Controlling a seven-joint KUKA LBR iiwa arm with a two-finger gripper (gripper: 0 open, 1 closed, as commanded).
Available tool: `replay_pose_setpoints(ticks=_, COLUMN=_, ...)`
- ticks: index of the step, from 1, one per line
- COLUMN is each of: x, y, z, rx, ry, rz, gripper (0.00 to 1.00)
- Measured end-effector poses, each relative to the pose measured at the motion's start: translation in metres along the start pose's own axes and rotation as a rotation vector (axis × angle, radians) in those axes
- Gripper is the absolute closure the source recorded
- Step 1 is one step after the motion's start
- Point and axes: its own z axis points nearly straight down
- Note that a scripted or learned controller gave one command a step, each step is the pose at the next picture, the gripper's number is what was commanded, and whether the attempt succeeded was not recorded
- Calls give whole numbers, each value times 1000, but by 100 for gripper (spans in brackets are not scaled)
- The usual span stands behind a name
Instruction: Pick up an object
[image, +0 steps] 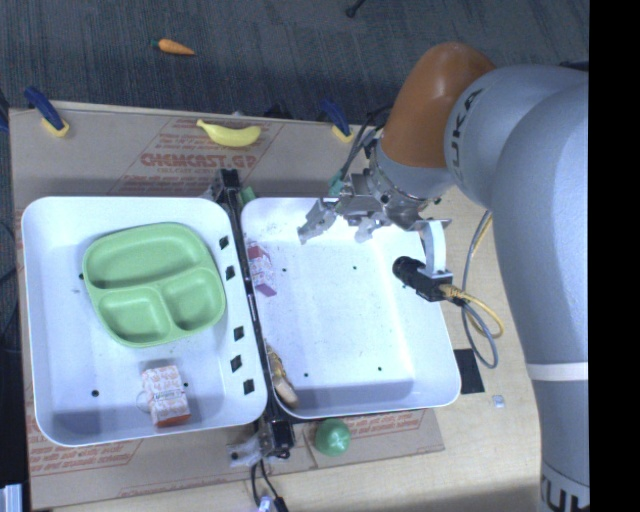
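hand (338, 222) over right bin (400, 385), fingers spread wide, holding nothing | small red-white packet (260, 268) at bin's left wall, perhaps crumpled, long axis near-far

Divided tray (150, 280) in left bin (40, 330), small carton (164, 394) before it

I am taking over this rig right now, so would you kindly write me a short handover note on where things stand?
Gripper: open, holding nothing, hovering over the far end of the right bin.
Left bin: green divided tray, and a small carton near its front edge.
Right bin: a small red-and-white packet against its left wall.
Outside the bins: banana on the cardboard behind, green ball in front.
Done: nothing picked yet.
Left: choose an object, descend, grasp and lift it.
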Motion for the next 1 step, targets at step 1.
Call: replay_pose_setpoints(ticks=1, x=-52, y=32, z=111, rx=4, ry=-1, rz=1, gripper=0)
